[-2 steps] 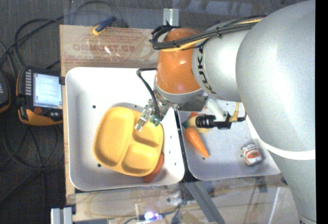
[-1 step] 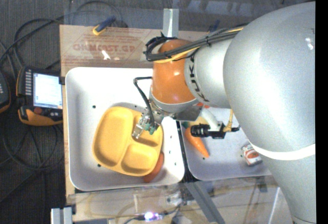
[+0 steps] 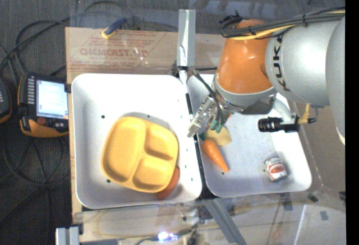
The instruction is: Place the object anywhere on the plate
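Hand (image 3: 206, 121) above right bin (image 3: 252, 182) holding carrot (image 3: 215, 155).

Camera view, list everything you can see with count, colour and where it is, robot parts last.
Bins: two, white, side by side on the bench.
Plate: one, yellow, three compartments, in the left bin.
Orange thing: one, mostly hidden under the plate's lower right edge.
Carrot: one, orange, in the right bin near its left wall.
Pale thing: one, tan, just above the carrot, under the gripper.
Small can: one, silver and red, lower right of the right bin.
Pendant: one, orange and black with a screen, left of the bench.
Cardboard: one sheet, brown, behind the left bin.
Arm: one, grey and orange, from the right.
Gripper: one, over the carrot's top end.
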Controlling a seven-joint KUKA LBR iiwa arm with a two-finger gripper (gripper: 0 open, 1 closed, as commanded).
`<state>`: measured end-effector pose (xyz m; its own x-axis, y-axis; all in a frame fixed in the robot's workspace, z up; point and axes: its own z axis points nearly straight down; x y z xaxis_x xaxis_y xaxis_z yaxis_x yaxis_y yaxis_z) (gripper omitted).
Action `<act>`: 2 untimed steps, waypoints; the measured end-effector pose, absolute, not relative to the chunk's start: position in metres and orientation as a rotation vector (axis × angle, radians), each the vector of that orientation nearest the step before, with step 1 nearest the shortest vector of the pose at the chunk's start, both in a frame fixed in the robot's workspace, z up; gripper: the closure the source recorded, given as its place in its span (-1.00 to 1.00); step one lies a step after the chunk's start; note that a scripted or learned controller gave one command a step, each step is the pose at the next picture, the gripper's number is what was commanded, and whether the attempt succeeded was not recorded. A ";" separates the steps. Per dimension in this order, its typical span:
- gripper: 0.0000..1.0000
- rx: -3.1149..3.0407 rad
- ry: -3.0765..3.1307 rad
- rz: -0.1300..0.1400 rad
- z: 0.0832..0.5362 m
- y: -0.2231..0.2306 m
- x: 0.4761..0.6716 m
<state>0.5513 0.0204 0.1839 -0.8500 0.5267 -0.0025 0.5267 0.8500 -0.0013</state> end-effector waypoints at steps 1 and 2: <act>1.00 0.484 3.104 -0.002 0.184 0.055 0.549; 1.00 -0.252 3.129 0.003 0.181 0.113 0.613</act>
